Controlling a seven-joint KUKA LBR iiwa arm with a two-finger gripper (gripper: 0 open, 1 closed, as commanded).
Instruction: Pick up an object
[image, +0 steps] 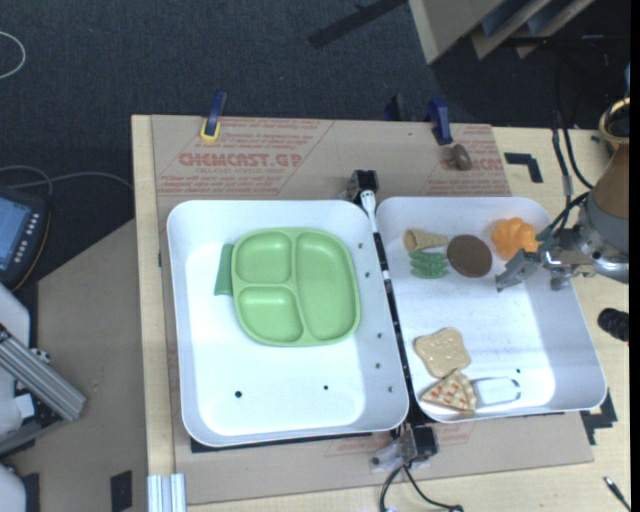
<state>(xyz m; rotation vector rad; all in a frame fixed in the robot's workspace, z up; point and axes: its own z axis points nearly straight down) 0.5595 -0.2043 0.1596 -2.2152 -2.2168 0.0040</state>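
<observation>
Gripper (533, 266) hangs open and empty over the right bin (570, 345), just beside the orange toy (513, 236). I'd center on it before closing.

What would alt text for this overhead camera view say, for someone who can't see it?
A grey robot arm reaches from the right over the right white bin, which holds toy foods: a brown disc, orange piece, toast and pizza slice. The left bin holds a green divided plate.
</observation>
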